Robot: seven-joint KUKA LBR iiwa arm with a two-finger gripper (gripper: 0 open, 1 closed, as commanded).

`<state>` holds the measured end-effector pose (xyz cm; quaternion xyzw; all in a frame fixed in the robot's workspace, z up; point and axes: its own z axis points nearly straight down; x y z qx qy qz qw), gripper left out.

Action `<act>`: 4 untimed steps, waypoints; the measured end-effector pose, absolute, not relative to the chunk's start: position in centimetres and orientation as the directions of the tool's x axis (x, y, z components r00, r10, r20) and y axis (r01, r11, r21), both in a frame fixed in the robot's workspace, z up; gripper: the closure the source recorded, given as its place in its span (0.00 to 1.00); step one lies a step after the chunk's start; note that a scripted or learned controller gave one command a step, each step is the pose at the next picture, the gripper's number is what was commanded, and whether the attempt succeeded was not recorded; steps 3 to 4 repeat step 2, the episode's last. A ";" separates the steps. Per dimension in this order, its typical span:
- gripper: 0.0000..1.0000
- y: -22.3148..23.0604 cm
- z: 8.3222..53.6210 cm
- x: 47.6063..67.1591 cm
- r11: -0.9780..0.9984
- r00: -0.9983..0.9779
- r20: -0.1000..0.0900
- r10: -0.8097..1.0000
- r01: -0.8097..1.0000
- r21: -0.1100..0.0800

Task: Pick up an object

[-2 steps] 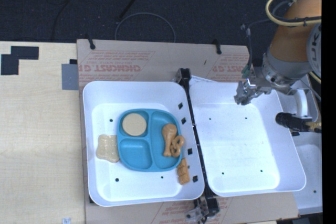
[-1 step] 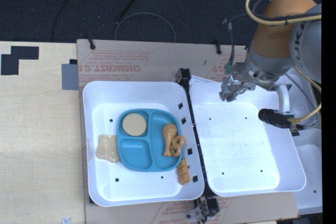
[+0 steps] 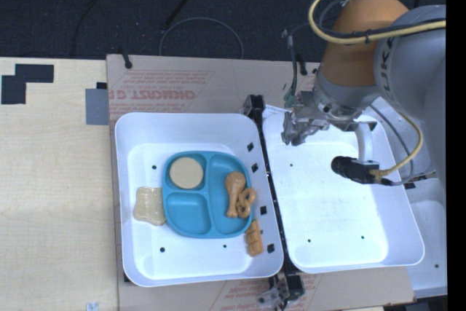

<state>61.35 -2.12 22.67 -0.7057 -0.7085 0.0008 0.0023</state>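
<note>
My gripper (image 3: 294, 131) hangs over the far left corner of the right bin (image 3: 342, 244), pointing down, just right of the divider between the bins. I see nothing held in it. The objects lie in the left bin (image 3: 138, 149): a blue divided plate (image 3: 191, 215) carrying a round tan disc (image 3: 186, 172) and a twisted tan pretzel shape (image 3: 239, 194). A pale tan piece (image 3: 149, 205) lies against the plate's left edge. A small brown piece (image 3: 253, 238) lies at the plate's lower right corner, near the bin wall.
The grey arm with its orange band (image 3: 364, 25) fills the upper right. A dark cylindrical part on a yellow cable (image 3: 354, 169) hangs over the right bin's middle. Black clips (image 3: 255, 109) join the bins along the centre. Cardboard (image 3: 167, 87) lies under both bins.
</note>
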 end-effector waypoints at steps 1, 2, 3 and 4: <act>1.00 2.1 22.3 62.0 0.004 -0.004 0.001 1.000 1.000 -0.003; 1.00 6.8 21.6 62.0 0.004 -0.004 0.001 1.000 1.000 -0.004; 1.00 6.8 21.6 62.0 0.004 -0.004 0.001 1.000 1.000 -0.004; 1.00 6.8 21.6 62.0 0.004 -0.004 0.001 1.000 1.000 -0.004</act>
